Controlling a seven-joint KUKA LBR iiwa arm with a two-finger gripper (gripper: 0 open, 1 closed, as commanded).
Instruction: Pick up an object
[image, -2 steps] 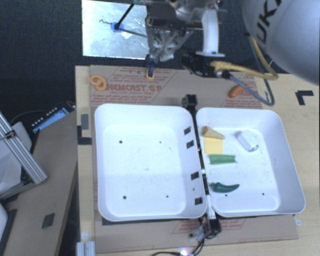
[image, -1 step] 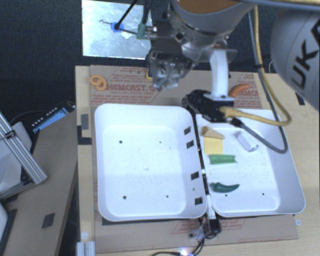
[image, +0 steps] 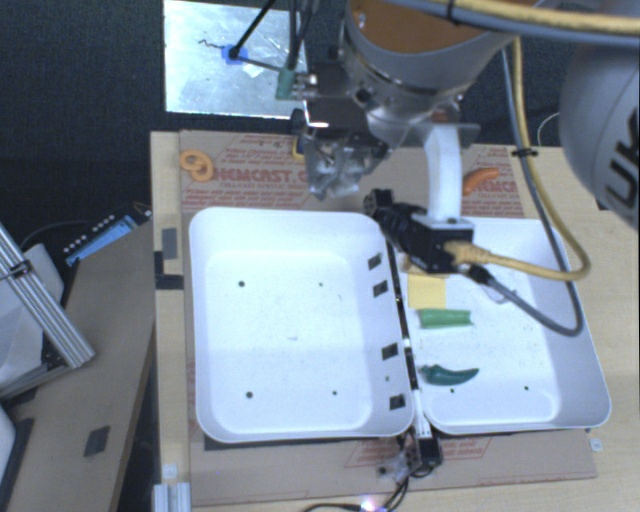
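The right bin (image: 525, 345) holds a flat yellow piece (image: 427, 292), a light green stick (image: 443, 318) and a dark green pepper (image: 450, 375), all close to the divider between the bins. My gripper (image: 335, 172) hangs high under the grey and orange wrist, above the back rim of the left bin (image: 290, 330), well away from those three objects. I see nothing held under it. A black box with a yellow cable (image: 430, 243) on the arm covers the right bin's back left corner.
An orange ring (image: 197, 163) lies on the cardboard behind the left bin. A small orange piece (image: 480, 178) lies behind the right bin. Grey and yellow cables loop over the right bin. Metal rails stand at the far left.
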